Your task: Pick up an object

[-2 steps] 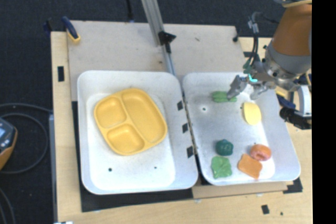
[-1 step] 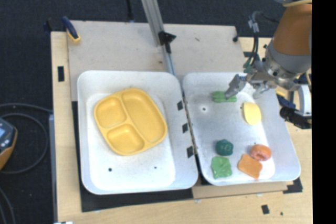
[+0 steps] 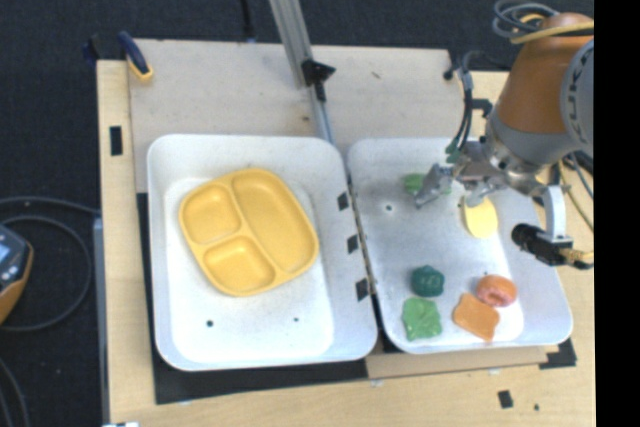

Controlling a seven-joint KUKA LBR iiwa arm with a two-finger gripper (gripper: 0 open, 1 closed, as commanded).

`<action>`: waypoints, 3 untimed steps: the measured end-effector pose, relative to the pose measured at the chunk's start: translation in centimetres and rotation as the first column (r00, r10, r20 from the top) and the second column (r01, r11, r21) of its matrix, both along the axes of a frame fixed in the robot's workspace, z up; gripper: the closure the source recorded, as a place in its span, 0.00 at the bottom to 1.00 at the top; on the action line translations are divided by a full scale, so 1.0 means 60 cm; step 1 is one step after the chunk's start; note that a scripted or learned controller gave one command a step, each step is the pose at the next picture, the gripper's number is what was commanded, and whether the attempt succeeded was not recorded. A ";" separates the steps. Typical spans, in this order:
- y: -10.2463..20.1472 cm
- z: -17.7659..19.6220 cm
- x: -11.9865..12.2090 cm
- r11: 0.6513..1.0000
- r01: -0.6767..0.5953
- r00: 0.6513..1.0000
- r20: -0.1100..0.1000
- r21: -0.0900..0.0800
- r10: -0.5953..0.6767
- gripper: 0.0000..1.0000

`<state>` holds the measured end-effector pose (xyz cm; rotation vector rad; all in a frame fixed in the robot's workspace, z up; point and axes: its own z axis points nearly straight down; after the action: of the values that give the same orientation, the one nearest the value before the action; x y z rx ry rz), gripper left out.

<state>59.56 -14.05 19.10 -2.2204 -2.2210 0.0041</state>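
My gripper [image 3: 440, 183] hangs over the upper middle of the right bin [image 3: 392, 245], under the arm's orange wrist band. A small green object [image 3: 412, 182] lies just left of the gripper, close to it or touching it. Just to the gripper's lower right is a pale yellow object [image 3: 481, 219]. Along the bin's near side lie a dark green lump [image 3: 428, 281], a light green piece [image 3: 421, 317], an orange block [image 3: 476, 315] and a reddish round object [image 3: 496, 290]. I see nothing held in the gripper.
The left bin [image 3: 190, 335] holds a yellow divided tray [image 3: 248, 230]. A slanted metal pole [image 3: 290, 15] rises behind the bins. Cables and a black fitting [image 3: 540, 243] hang at the arm's right side.
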 end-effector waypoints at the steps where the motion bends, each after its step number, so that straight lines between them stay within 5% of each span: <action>1: 0.001 -0.070 0.001 1.000 0.001 1.000 0.001 0.000 -0.001 0.00; 2: 0.000 -0.154 0.001 1.000 0.002 1.000 0.003 -0.001 -0.002 0.00; 3: -0.003 -0.131 0.004 1.000 0.005 1.000 0.009 -0.001 -0.005 1.00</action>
<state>59.78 -14.22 11.27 -2.2313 -2.2200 -0.0039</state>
